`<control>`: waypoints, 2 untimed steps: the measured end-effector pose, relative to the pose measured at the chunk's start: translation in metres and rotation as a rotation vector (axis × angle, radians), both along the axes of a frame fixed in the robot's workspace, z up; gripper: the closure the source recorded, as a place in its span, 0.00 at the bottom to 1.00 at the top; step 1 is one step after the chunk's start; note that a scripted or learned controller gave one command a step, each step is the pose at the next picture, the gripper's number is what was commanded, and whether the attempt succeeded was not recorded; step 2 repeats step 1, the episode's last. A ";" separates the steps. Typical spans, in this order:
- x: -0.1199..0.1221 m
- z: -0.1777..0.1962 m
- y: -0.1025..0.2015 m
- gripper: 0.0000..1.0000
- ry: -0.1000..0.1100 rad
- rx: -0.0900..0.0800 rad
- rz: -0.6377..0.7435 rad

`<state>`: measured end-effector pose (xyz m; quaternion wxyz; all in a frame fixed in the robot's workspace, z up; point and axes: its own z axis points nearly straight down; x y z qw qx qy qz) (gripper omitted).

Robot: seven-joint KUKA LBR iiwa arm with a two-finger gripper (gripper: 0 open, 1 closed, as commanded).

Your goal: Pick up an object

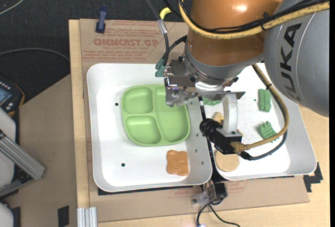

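My gripper hangs below the big orange wrist band, over the upper right edge of a light green divided plate in the left bin. Nothing shows in it. An orange-brown toy pastry lies in the same bin, near the front and below the plate. In the right bin lie two green ridged pieces, one toward the back and one nearer the front. A round tan disc rests in that bin's front left corner. The arm hides much of the right bin's left half.
The left bin and the right bin meet at a ridge running front to back. Black and yellow cables loop from the wrist over the right bin. A cardboard sheet lies under both bins.
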<state>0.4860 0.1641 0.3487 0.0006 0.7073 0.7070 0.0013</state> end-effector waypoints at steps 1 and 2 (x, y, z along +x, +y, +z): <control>0.044 0.159 0.041 1.00 -0.017 0.007 0.004; 0.044 0.159 0.041 1.00 -0.017 0.007 0.004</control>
